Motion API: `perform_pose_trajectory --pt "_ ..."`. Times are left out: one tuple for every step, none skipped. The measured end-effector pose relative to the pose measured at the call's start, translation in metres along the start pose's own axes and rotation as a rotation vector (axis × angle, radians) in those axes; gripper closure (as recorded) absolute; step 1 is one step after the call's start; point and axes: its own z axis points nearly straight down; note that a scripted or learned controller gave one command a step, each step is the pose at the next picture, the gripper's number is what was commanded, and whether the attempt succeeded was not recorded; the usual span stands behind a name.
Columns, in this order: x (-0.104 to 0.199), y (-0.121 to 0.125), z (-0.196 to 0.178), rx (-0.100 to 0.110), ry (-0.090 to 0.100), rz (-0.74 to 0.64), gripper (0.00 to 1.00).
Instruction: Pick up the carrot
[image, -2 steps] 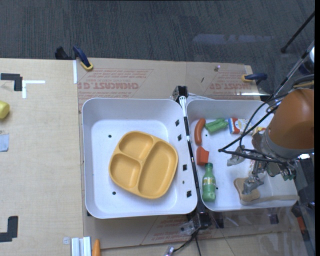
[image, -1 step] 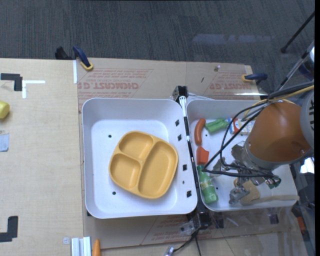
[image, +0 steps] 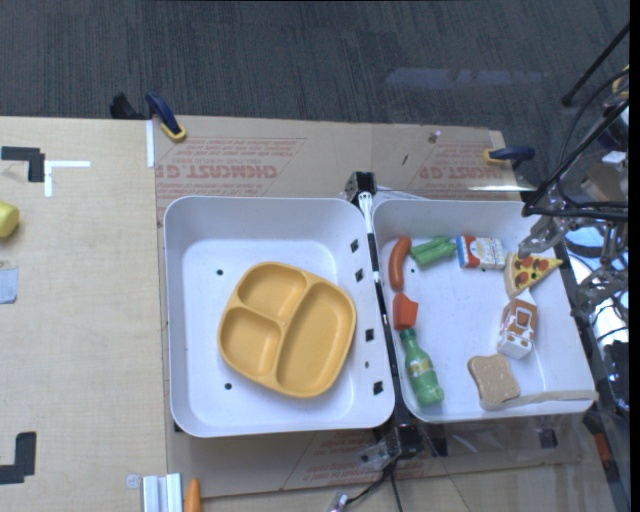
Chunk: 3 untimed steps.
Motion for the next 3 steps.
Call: perform_pose_trajectory --pt "-0.042 0.099 0.081 -0.004 0.006 0.066 0.00" --pt "-0.062 0.116 0.141 -0.002 0.009 0.459 0.00" --pt "-0.099 0.190 0.181 -0.003 0.010 0.412 0.00"
